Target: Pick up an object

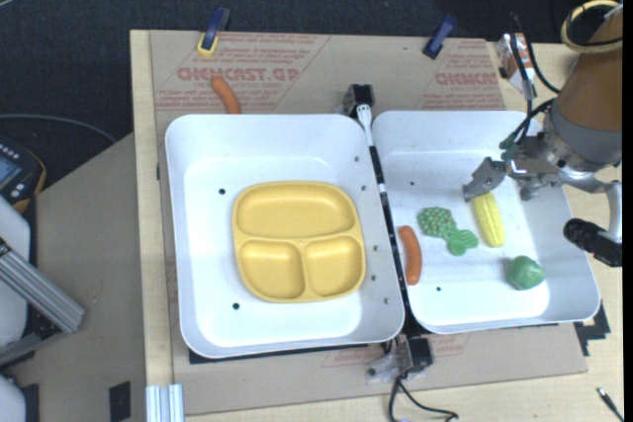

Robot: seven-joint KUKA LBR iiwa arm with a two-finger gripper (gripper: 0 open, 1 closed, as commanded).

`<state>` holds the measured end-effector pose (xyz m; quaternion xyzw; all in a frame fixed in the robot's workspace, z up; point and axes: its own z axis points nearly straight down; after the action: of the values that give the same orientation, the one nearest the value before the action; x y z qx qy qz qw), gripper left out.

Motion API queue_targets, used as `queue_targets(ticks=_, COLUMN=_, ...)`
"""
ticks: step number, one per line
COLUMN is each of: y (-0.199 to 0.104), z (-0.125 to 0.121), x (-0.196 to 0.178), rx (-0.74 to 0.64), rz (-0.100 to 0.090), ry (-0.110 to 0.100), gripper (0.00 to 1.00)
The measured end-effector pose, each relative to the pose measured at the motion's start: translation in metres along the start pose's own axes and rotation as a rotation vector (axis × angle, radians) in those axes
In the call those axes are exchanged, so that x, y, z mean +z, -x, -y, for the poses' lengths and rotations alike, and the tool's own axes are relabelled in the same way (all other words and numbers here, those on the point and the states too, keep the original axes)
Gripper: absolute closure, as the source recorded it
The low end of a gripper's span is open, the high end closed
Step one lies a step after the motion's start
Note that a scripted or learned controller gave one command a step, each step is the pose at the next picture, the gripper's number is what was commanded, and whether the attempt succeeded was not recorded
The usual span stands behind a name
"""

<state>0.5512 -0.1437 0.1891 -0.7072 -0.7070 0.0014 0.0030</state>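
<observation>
Bright even overhead light, soft faint shadows, white bins [188, 163] slightly glary, sharp focus throughout

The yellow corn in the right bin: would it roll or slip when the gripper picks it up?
The corn looks long and rounded, so a push would probably roll it sideways. Its surface seems smooth, like plastic, so it may slip between fingers. It lies near the broccoli, which it might nudge.

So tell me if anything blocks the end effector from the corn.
Nothing visible does. The end effector hangs just above the corn's upper end; the broccoli lies apart to its left.
</observation>
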Motion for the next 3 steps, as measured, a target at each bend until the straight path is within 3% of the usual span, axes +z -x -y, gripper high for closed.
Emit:
queue_targets(ticks=1, y=0.008, z=-0.001, x=0.059, rx=0.001, rz=0.000, ry=-0.001, gripper=0.00)
queue_targets(ticks=2, y=0.008, z=-0.007, x=0.099, rx=0.002, rz=0.001, ry=0.020, gripper=0.00)
queue_targets(ticks=3, y=0.009, z=-0.007, x=0.088, rx=0.002, rz=0.005, ry=0.022, gripper=1.00)
